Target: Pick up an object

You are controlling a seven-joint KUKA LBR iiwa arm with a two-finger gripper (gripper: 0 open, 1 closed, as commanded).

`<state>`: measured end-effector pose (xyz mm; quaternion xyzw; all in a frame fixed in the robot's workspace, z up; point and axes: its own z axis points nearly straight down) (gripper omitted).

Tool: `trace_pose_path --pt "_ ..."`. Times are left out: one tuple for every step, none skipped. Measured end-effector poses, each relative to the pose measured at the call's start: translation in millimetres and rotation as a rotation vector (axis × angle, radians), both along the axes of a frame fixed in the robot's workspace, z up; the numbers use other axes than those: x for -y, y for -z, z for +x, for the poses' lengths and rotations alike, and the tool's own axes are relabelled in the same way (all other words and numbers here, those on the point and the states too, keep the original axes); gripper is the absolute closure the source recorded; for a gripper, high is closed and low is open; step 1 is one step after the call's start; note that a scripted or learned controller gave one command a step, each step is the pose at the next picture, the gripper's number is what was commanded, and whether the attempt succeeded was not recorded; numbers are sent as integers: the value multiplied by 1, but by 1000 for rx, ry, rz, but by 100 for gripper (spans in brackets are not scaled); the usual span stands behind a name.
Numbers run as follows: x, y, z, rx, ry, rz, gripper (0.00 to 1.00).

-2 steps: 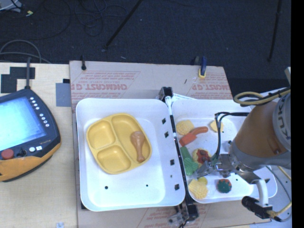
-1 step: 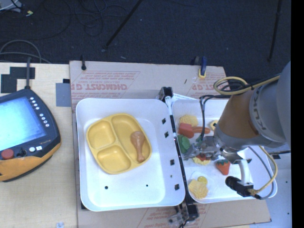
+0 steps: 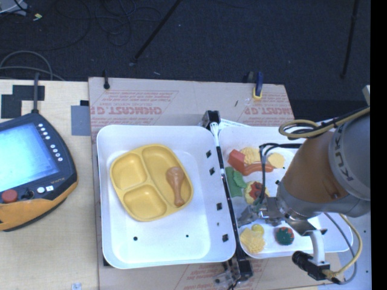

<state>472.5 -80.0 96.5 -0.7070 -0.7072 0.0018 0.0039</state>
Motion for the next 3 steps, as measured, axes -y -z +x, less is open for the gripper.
trace_pose_path --pt "2 -9 2 0 7 0 100" --pt "-87 -95 4 10 -6 -1 100" --pt "-121 -230 4 17 -6 -1 100"
